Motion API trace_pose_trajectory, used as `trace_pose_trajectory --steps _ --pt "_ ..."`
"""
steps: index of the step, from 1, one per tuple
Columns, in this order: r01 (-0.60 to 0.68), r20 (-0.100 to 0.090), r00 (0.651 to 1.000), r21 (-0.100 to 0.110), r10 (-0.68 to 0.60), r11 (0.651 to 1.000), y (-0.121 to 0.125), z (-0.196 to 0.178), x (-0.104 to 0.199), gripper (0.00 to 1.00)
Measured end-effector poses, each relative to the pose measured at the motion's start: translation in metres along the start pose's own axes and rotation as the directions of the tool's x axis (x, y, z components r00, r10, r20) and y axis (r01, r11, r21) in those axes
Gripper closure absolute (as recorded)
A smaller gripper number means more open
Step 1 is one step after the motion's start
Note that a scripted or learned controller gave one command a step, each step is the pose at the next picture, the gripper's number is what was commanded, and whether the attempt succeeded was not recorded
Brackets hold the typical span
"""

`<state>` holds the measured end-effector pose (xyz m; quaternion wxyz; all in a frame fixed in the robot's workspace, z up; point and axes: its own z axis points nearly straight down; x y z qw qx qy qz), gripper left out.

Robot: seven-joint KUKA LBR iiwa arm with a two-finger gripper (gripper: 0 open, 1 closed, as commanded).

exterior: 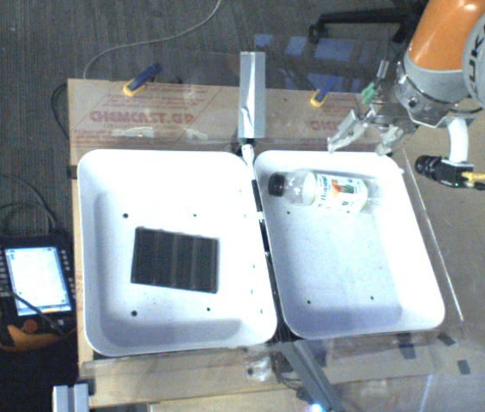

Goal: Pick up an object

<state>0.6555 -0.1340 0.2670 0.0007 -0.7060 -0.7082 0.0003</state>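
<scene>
While the arm hangs over the far right corner of the bench, here's the count:

Bins: two, side by side, the left bin (96, 230) and the right bin (414, 273), inner rims touching at the middle.

Bottles: one clear plastic bottle (324, 190) with a dark cap, lying on its side along the far edge of the right bin, cap toward the far left corner.

Dark slabs: one black ribbed rectangle (175, 260), flat near the centre of the left bin.

Gripper: one, and the gripper (360, 141) hovers just past the right bin's far rim, fingers spread apart, nothing between them. It's near the bottle, not touching it!

Arm: one, grey with an orange band (452, 15), coming in over the far right corner.

Clamps: two, yellow and blue, on the bench's far edge, one (141, 79) behind the left bin, one (321, 98) behind the right.

Handheld screens: one pendant (32, 280), lit, off the bench's left edge.
</scene>
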Motion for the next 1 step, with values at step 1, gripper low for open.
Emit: trace_pose_trajectory --steps 1 --pt "0.163 0.003 0.987 -0.007 -0.163 0.987 0.0136 0.1095 -0.0229 0.00"
